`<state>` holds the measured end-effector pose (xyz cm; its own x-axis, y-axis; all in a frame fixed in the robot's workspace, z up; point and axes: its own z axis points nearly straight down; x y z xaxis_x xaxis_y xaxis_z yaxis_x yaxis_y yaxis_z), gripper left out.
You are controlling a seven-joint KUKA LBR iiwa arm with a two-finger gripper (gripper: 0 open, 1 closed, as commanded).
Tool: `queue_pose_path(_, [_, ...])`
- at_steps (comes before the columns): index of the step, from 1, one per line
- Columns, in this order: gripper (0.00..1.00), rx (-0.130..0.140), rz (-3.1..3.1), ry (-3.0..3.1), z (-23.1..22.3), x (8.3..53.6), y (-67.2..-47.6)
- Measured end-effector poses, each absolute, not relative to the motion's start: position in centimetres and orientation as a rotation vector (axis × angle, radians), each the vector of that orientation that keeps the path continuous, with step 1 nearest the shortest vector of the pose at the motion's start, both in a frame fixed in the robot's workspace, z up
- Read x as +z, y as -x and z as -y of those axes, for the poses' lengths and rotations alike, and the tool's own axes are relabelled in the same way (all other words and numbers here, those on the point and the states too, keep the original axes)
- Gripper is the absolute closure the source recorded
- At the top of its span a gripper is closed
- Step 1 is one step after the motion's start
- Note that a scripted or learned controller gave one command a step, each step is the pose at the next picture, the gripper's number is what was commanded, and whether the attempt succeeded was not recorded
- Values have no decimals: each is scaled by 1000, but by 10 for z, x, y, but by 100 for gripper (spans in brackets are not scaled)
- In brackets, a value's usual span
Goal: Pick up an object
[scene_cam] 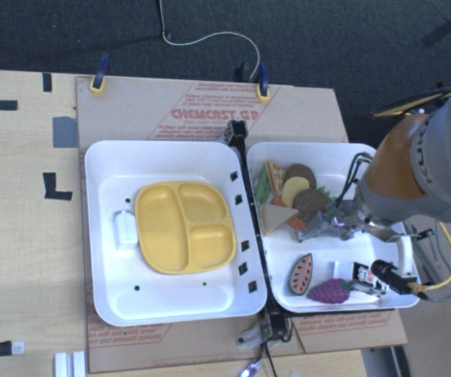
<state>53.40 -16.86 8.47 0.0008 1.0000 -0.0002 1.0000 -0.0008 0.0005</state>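
The right bin (343, 151) holds several toy foods: a brown round piece (299, 173), a yellow disc (295, 190), a dark brown ball (310, 203), a pale wedge (276, 217), a watermelon slice (301, 274) and purple grapes (329, 291). My gripper (317, 228) reaches in from the right and sits low beside the dark brown ball and a small orange piece (297, 223). Its metal tips rest at the pile's lower edge.
The left bin (100, 210) holds a yellow divided plate (185, 226) and a small white block (125, 228). A black divider (245, 210) runs between the bins. Cardboard lies under both bins, with clamps at the back edge. The grey arm (414, 171) covers the right bin's right side.
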Motion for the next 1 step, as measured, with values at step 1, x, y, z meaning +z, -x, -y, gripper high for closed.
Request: queue_pose_path(1, [0, 10, -2222, -2208, 144, 208, -581])
